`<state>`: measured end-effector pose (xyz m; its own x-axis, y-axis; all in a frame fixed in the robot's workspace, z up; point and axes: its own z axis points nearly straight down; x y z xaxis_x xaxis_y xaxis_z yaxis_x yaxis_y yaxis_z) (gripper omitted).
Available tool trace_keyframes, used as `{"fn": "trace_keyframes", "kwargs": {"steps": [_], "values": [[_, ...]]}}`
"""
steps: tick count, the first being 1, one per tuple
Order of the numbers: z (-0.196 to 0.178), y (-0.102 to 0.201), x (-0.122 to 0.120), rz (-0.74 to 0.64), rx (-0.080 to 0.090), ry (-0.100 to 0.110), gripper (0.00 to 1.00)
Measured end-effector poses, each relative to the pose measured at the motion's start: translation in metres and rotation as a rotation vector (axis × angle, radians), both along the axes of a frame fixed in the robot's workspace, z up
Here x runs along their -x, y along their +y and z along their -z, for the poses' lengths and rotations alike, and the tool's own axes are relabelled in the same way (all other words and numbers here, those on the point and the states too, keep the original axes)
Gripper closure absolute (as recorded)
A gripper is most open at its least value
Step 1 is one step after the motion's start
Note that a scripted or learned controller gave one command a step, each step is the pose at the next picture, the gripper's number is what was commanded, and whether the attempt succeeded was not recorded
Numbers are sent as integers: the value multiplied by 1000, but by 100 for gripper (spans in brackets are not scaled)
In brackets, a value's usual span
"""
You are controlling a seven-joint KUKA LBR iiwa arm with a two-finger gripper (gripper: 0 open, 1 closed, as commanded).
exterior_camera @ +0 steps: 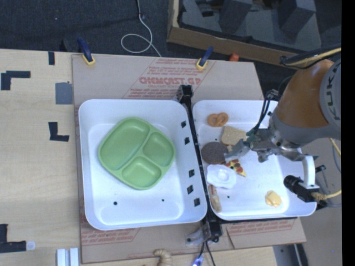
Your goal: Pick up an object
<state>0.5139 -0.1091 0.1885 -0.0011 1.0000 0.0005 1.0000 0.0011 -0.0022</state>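
Locate the small multicoloured pizza-slice toy (237, 167) near the middle of the right white bin (288, 212), between the dark brown round disc (213, 152) and the white fried-egg piece (221, 177). The two-finger gripper (239, 150) stands just above it, toward the bin's far side and touching nothing. Your view cannot tell its opening. The toy's long axis runs diagonally, pointing away from the arm. Expect a short descent.

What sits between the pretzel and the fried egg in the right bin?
In the camera view, a tan bread slice and a dark brown round patty lie between the pretzel and the fried egg.
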Motion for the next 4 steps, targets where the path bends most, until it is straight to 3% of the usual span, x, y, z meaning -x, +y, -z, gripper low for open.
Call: {"fn": "trace_keyframes", "kwargs": {"steps": [1,2,3,4], "values": [[108,-9,-24,0,1,-2,0],[104,10,-101,-4,1,-5,0],[94,10,-98,-2,0,-1,100],[94,10,-98,-1,0,-2,0]]}}
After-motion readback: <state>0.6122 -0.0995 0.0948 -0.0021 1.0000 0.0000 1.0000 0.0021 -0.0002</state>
